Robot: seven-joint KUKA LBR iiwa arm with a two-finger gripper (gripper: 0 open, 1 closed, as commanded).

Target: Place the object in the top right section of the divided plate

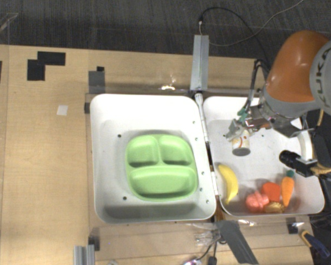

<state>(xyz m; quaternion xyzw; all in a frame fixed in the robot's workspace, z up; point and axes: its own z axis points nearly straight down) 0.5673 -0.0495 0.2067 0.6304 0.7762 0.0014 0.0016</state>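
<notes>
The gripper [241, 134] (arm lettered "KU") hangs over the right bin [314, 203], its grip impossible to judge.

A green divided plate [161, 166] is lying flat in the left bin [107, 148], its two small sections lying toward the bin's far side, one wide section nearer.

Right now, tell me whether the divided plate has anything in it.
Empty. The green divided plate sits in the left bin with all three sections bare; the banana and other toy food lie in the right bin.
</notes>
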